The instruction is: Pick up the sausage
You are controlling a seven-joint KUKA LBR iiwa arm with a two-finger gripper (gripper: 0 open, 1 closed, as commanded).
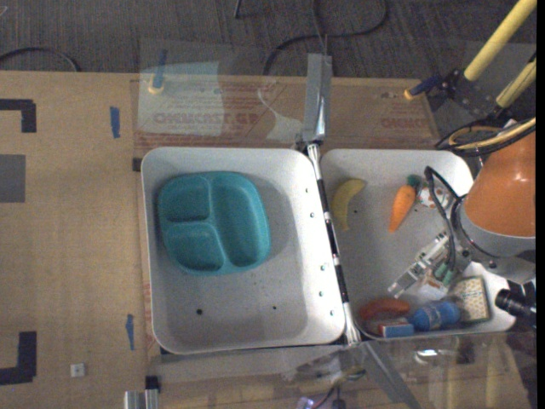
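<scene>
The sausage [383,307], a reddish-orange oblong, lies near the front edge of the right bin [368,254], next to its left wall. My gripper [407,279] hangs just above and to the right of it, pointing down-left from the orange-banded arm [507,196]. I see nothing held in the gripper, and it stands a little apart from the sausage.
A blue bottle [436,315] and a speckled cracker-like block [471,297] crowd the front right beside the sausage. A banana [346,199] and a carrot [401,208] lie at the back of the right bin. The left bin [255,313] holds a teal divided plate [213,221].
</scene>
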